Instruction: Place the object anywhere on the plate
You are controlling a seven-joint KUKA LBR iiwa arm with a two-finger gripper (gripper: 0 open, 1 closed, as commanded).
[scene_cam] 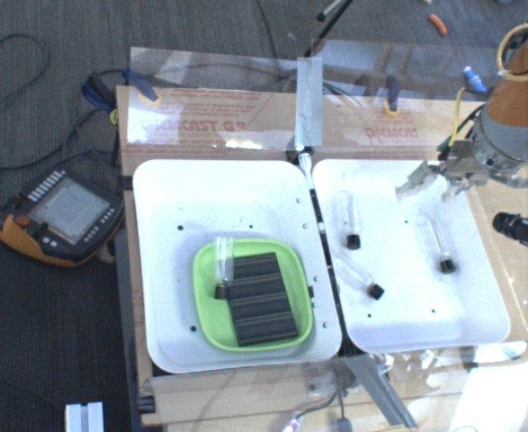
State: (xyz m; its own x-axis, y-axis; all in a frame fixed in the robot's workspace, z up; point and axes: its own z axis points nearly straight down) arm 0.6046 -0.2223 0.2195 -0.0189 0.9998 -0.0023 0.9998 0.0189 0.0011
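Note:
A green plate lies in the left bin. On it rest a black ridged block and, along the block's left side, a clear tube with a black cap. Three more clear black-capped tubes lie in the right bin: one near the divider, one lower and slanted, and one toward the right. My gripper hangs over the right bin's far edge, above and apart from the tubes. Its fingers are spread open with nothing between them.
A taped cardboard wall stands behind both bins. The bins' raised rims meet at the middle. A teach pendant with cables lies on the floor to the left. The arm's orange band is at the right.

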